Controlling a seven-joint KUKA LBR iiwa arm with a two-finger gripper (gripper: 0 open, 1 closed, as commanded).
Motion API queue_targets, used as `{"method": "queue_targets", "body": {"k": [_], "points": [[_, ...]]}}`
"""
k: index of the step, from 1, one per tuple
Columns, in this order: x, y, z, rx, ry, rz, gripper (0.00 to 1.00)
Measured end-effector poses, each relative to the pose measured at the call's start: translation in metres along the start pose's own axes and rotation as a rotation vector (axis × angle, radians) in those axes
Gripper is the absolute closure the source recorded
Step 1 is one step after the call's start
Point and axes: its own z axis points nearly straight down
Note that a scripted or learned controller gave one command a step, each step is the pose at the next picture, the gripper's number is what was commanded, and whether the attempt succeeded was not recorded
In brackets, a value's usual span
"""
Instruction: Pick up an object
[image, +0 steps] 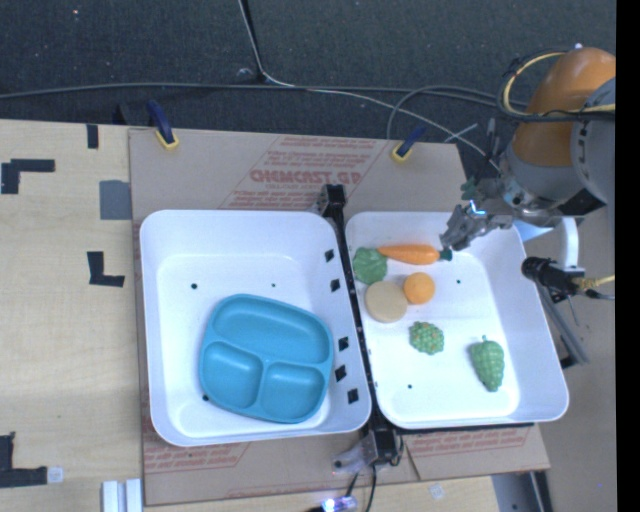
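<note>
The right bin (530, 400) holds several toy foods. An orange carrot (408, 254) lies near its back wall, with a green leafy piece (369, 265) to its left. Below them are a beige round disc (386, 301) and a small orange ball (419, 288). A green broccoli piece (427, 338) and a green ridged piece (488, 362) sit nearer the front. My gripper (452, 240) hangs low over the back of the right bin, its tip right at the carrot's right end. Whether it touches the carrot is unclear.
The left bin (160, 250) holds a blue divided tray (266, 358) toward its front. Black clips (332, 200) join the two bins along the middle wall. Cables run across the dark floor behind the bench.
</note>
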Motion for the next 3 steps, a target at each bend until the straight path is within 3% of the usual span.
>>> {"method": "queue_targets", "body": {"k": [3], "points": [[0.153,-0.055,-0.003,0.003,0.000,0.000,1.00]]}}
